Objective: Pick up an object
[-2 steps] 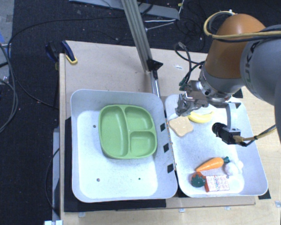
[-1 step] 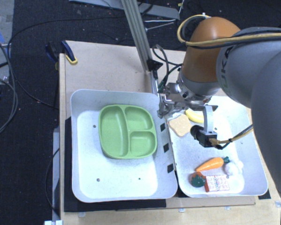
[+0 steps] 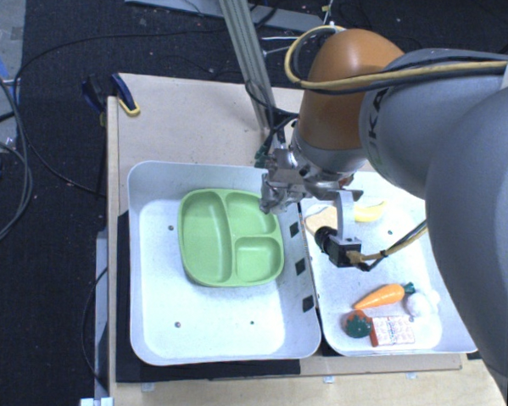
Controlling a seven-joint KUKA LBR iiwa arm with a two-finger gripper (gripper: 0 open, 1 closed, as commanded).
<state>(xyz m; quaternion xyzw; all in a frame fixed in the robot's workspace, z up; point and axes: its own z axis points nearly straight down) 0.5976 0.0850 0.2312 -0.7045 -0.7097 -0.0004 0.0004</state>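
A green divided plate (image 3: 229, 237) lies in the left bin (image 3: 222, 332), toward its upper right. My gripper (image 3: 272, 195) hangs from the grey and orange arm just over the plate's upper right rim, close to the wall between the two bins. I see nothing held in it. In the right bin (image 3: 451, 335) lie an orange carrot (image 3: 379, 296), a red and white box (image 3: 392, 331), a small green and orange piece (image 3: 357, 325), a white piece (image 3: 419, 305) and a yellow piece (image 3: 368, 212).
The arm's bulk covers the upper part of the right bin. A blue and yellow clamp (image 3: 124, 93) sits on the bench at the back left. A metal strut (image 3: 249, 53) slants down behind the gripper.
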